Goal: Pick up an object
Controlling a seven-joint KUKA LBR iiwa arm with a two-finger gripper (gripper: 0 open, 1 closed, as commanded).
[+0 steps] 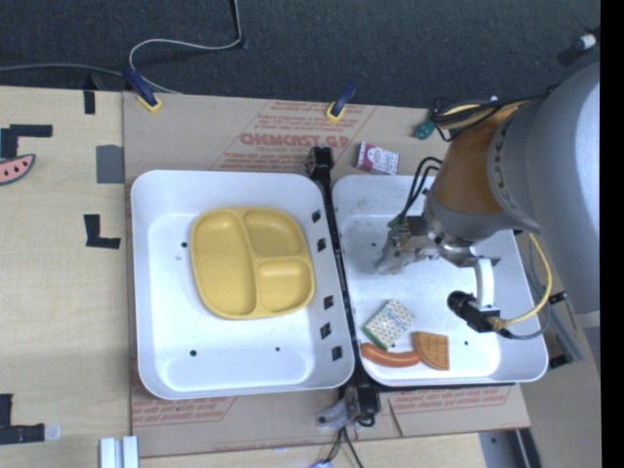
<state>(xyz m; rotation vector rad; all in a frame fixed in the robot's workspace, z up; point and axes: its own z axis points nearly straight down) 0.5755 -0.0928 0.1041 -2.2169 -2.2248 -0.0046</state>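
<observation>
In the right bin (366, 198) my gripper (398, 253) reaches down near the middle, its tip close to the bin floor. Whether anything sits between its tips is hidden by the wrist. Toward the front of that bin lie a white-and-green patterned block (389, 323), a red-orange sausage (390, 357) and a brown waffle-like piece (432, 350). These three lie in front of the gripper and apart from it. The left bin (156, 261) holds a yellow divided plate (252, 260).
A small red-and-white packet (375, 158) lies on the cardboard behind the right bin. Blue-and-yellow clips (144, 92) and a green one (424, 127) hold the cardboard's far edge. A black divider strip (330, 261) runs between the bins. A yellow cable (534, 300) loops by the arm.
</observation>
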